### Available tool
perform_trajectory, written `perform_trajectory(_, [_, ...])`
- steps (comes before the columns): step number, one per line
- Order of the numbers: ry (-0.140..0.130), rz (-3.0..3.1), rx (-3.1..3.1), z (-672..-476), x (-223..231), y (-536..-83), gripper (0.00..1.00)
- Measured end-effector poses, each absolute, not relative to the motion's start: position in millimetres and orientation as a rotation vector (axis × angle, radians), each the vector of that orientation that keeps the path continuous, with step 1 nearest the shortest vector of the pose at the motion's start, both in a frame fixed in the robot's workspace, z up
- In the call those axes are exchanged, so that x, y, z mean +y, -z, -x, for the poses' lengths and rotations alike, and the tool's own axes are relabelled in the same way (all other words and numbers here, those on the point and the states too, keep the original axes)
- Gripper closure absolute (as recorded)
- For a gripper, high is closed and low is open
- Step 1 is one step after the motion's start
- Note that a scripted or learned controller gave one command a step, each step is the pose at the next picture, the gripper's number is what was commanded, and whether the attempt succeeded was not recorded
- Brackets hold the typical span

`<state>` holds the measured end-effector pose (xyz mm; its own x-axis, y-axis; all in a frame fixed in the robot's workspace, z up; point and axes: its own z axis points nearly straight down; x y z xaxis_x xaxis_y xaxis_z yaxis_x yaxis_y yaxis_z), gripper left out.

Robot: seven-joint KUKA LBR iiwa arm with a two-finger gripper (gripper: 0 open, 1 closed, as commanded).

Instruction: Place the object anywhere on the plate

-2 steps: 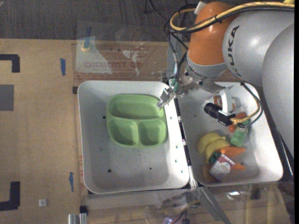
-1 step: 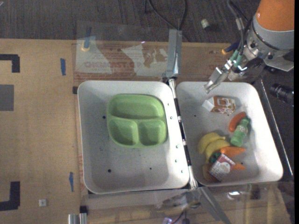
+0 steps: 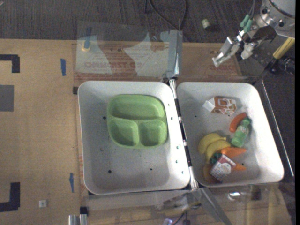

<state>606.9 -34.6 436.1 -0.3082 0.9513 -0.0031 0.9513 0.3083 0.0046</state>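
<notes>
Right, nearest me the right bin [image 3: 269, 139] holds the toys in a tight pile – bananas [image 3: 212, 146], carrot [image 3: 233, 151], green bottle [image 3: 241, 132], carton [image 3: 221, 105]. Risk imo: a grab snags two or slips. Plate [image 3: 137, 120] sits bare in the left bin [image 3: 93, 163]. Gripper [image 3: 224, 55] hangs beyond, fingers spread, holding nothing. Brown worktop w/ blue tape, dark carpet behind.

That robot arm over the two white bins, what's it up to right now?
The gripper hangs above the bench, beyond the far edge of the right bin, with nothing between its fingers. The toy foods lie in that bin: a small carton, bananas, carrots and a green bottle. The green divided plate in the left bin has nothing on it yet.
</notes>
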Motion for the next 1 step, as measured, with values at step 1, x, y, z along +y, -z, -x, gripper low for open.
perform_trajectory(1, [-0.004, -1.836, 2.535, -608.1, -32.7, -447.6, 1.00])
